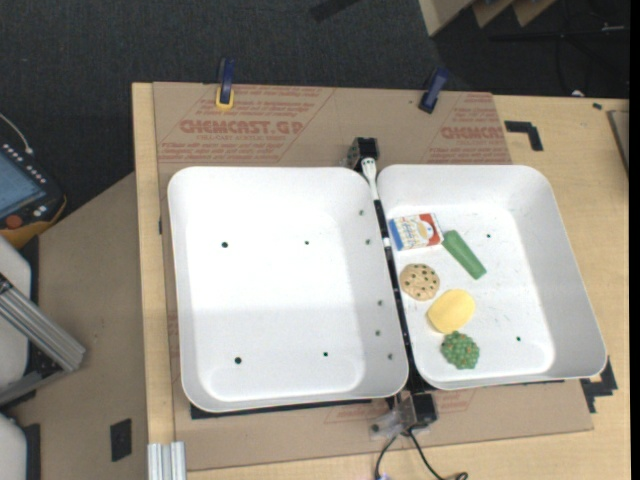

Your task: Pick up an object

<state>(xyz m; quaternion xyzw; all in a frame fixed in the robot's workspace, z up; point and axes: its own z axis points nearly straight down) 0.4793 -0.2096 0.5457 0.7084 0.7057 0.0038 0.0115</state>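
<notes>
Two white bins side by side on tabletop [300, 108]: left bin [270, 288], right bin [520, 218]. Right bin contains five items, one each: carton [414, 232], green stick [464, 254], cookie [420, 281], yellow lump [452, 310], green clump [460, 350], all clustered near inner edge. End effector state: cannot tell.

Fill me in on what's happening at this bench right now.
Nothing is being handled at this moment. Two white bins sit side by side on the bench. The right bin holds five small items near its left wall: a small carton, a green stick, a cookie, a yellow piece and a green broccoli-like piece. All lie loose, so the pick has not begun.
</notes>
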